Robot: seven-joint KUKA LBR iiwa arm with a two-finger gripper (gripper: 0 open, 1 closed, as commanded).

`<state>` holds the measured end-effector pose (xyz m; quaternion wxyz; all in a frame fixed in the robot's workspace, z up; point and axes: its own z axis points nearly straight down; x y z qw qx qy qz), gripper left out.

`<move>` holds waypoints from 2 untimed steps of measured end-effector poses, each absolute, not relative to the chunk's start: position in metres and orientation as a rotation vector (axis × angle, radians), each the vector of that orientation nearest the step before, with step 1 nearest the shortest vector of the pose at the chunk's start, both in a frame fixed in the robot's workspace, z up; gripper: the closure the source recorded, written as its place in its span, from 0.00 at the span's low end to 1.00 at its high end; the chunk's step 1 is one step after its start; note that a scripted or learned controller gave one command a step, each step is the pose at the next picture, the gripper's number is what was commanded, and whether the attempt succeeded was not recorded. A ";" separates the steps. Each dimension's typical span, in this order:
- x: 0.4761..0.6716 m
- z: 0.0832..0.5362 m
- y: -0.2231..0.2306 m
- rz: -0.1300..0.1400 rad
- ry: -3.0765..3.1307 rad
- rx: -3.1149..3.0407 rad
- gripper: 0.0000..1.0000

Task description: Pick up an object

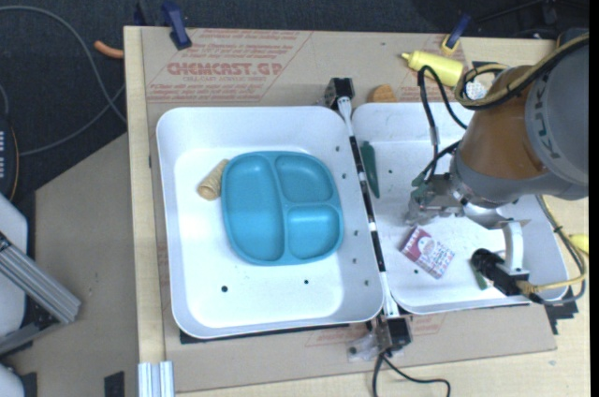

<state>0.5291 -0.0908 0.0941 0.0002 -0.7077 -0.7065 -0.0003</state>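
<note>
Two bins; in the right one my gripper (426,203) hovers just above the packet (428,252), lower right of frame. I cannot tell its opening. I judge the approach step; next I must descend onto the packet.

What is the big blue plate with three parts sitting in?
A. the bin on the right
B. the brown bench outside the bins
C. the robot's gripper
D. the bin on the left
D: the blue divided plate lies flat in the left bin, with a small tan piece beside it, while the arm is over the right bin.
</note>
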 end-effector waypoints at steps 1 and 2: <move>0.529 0.094 -0.091 -0.001 -2.219 -2.223 0.00; 0.495 0.084 -0.095 0.002 -2.219 -2.221 0.00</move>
